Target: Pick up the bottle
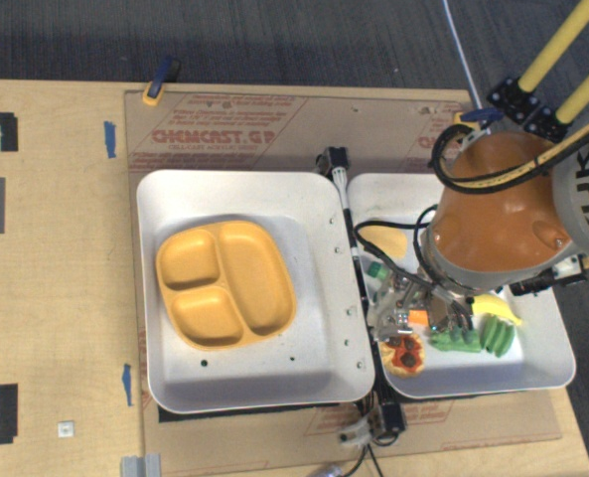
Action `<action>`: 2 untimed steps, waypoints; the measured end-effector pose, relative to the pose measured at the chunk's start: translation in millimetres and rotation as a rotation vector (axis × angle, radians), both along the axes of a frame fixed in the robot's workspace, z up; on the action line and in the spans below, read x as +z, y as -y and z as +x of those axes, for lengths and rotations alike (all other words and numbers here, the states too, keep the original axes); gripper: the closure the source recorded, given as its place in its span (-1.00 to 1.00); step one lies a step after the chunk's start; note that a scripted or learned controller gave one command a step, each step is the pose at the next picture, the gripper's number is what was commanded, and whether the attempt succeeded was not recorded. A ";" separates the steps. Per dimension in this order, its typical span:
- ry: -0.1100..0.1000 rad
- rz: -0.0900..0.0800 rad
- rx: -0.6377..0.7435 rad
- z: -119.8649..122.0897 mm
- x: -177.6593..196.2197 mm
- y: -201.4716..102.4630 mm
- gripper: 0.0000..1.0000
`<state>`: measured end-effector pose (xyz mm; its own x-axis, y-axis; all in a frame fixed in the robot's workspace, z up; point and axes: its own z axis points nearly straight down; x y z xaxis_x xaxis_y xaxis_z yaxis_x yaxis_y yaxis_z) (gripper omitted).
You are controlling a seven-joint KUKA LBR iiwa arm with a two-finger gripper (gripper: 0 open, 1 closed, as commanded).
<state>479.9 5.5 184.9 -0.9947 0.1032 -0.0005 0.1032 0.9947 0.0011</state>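
Over the right bin point(547, 361) your gripper point(413, 316) hangs low among clutter; I cannot tell its state, nor pick out the bottle. Judge this the reach step: confirm a grasp before lifting.

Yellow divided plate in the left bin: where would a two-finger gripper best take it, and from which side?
Probably the raised outer rim on the arm's side, coming straight down. The yellow divided plate lies flat, open side up, in the left bin and looks too wide to span, so one finger inside a compartment, one outside.
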 end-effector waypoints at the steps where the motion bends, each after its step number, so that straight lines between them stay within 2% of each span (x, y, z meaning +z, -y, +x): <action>1: 0.003 0.000 0.190 -0.2 -0.1 -62.3 1.00; 2: 0.005 0.001 0.343 21.1 -10.7 -97.1 1.00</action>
<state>501.0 102.6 174.2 -0.9714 -0.2372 -0.0051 -0.2372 0.9715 0.0014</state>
